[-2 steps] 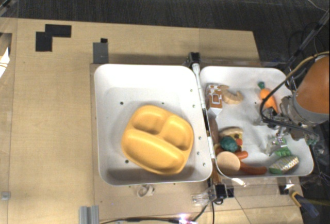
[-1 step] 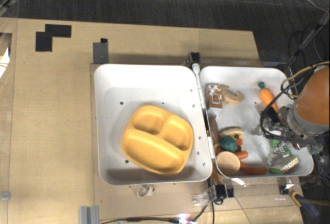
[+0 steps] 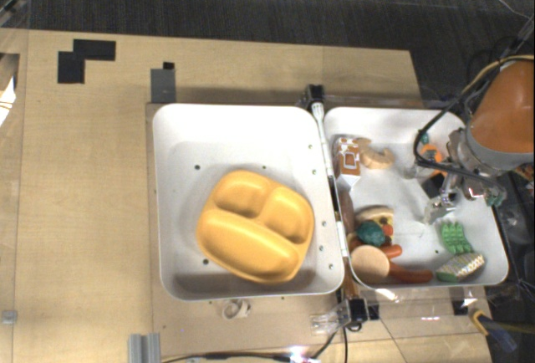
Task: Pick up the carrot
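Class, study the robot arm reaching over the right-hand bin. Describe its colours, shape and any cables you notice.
The arm has a rounded orange band above a grey wrist section. Dark cables loop around the wrist, with small orange and green bits beside them. Below hangs a metallic silver gripper, slim and shiny.

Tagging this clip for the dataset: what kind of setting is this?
Most likely a robotics lab bench, not a kitchen: two white bins fixed on a plywood top, toy food such as a big yellow bread loaf, loose cables, and the arm's gripper over the right bin.
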### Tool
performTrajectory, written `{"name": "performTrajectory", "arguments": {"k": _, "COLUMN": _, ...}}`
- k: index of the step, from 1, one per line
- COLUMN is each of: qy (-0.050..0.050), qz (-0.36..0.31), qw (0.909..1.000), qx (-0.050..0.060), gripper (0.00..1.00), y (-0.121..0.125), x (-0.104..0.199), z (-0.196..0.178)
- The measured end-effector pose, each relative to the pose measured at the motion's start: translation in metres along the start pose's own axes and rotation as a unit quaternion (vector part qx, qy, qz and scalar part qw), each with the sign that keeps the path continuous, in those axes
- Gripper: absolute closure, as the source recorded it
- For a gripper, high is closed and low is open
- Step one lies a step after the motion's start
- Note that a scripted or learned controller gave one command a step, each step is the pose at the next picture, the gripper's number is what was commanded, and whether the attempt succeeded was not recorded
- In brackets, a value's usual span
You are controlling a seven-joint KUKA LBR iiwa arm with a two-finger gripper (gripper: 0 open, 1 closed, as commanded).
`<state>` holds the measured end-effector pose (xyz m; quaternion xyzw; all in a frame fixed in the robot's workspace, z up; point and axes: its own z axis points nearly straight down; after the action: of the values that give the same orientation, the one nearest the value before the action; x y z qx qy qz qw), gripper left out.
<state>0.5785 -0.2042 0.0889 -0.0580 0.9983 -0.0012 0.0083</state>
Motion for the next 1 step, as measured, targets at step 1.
{"name": "performTrajectory", "arguments": {"k": 1, "qy": 0.0, "qz": -0.047, "qw": 0.9989, "qx": 0.0, "gripper": 0.0, "y": -0.008, "x": -0.0605, "z": 0.0003}}
